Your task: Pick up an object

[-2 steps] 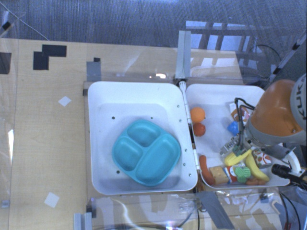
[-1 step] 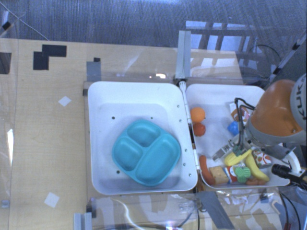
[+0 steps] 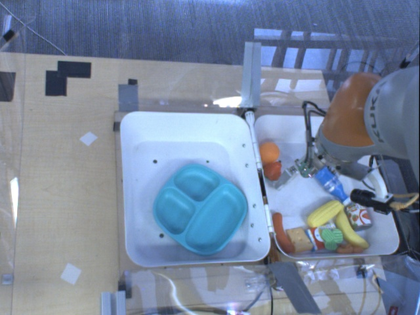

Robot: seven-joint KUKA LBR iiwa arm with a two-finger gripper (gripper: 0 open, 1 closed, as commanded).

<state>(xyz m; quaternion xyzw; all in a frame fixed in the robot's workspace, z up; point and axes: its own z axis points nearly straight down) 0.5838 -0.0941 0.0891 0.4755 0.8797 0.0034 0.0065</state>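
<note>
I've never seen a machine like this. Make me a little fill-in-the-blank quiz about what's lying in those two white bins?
1. The left bin holds a divided plate whose colour is ____.
2. That plate has ____ compartments.
3. The banana lies in the ____ bin.
4. The robot's hand is over the right bin, close to an orange that lies against the bin's ____ wall.

Missing words: blue; three; right; left

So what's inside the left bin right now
The left bin holds a blue divided plate lying flat, its three compartments bare. Whatever bin floor lies beneath the plate is covered, so I can't tell what's under it.
</note>
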